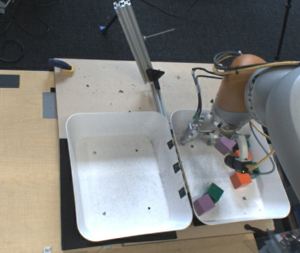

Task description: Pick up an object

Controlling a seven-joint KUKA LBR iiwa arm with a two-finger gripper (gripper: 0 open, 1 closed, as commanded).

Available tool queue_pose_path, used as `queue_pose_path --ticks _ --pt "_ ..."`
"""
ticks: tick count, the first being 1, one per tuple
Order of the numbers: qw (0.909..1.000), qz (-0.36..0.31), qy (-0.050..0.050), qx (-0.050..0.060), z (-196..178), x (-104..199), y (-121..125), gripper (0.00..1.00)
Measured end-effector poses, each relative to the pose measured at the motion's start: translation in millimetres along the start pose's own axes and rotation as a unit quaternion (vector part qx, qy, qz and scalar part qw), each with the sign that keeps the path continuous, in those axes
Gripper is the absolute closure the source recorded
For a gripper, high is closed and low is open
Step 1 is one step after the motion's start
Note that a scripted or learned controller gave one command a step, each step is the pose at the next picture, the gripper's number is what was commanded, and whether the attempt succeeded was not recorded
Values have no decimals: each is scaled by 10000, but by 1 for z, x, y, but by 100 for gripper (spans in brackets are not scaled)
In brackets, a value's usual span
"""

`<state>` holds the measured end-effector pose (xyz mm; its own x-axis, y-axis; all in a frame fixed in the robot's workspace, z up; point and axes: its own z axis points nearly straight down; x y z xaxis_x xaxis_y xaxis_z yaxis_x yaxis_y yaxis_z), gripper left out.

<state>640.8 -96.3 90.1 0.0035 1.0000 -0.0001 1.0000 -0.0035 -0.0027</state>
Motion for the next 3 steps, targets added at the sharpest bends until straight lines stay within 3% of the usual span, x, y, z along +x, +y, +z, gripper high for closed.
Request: queue_pose_path --ticks 1,3 --pt "10000 31 5 -1 -11 -1 0 100" --pt "10000 38 -1 -26 -122 -5 -7 100"
